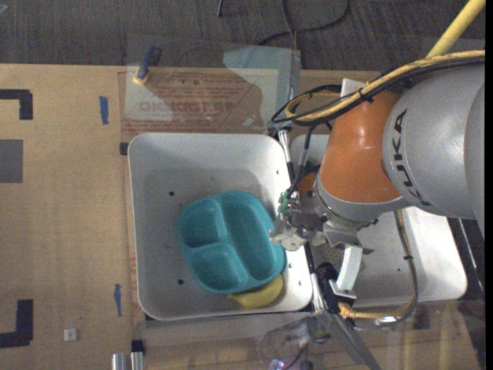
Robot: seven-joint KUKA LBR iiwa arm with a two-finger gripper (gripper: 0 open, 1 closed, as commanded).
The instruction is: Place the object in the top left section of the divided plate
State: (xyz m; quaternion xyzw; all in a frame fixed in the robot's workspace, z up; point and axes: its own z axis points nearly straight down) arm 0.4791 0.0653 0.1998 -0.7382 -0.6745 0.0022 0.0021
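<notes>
A teal divided plate (229, 241) with three sections lies in the left white bin (166, 176), toward its front right corner. A yellow object (260, 294) pokes out from under the plate's near edge. My gripper (290, 233) hangs at the plate's right rim, over the wall between the two bins, mostly hidden under the orange wrist. A small orange thing (307, 182) peeks out beside the wrist; what it is cannot be told.
The arm's grey and orange body covers most of the right bin (439, 276). A clear sheet with red print (196, 102) lies behind the left bin. Cables hang near the front edge (370, 314). The left bin's far and left floor is bare.
</notes>
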